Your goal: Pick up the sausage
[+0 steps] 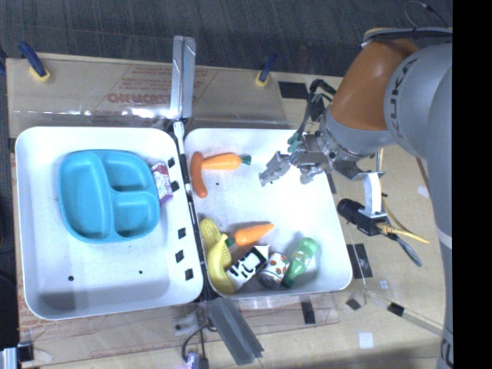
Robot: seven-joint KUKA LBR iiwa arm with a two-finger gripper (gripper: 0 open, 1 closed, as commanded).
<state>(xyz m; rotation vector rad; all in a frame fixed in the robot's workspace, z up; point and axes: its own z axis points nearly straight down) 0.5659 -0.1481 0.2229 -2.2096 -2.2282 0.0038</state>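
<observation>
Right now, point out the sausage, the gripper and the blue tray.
sausage (197, 174): camera view, middle of its reddish body by the right bin's left wall.
gripper (267, 177): camera view, midway between its fingertips.
blue tray (91, 198): camera view, floor of its large compartment.

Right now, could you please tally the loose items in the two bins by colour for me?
Blue: 1, the divided tray
Orange: 2, carrots
Red-orange: 1, the sausage
Yellow: 1, banana
Green: 1, bottle
Purple: 1, small packet
Black-and-white: 1, box
Patterned: 1, can
Total: 9
</observation>
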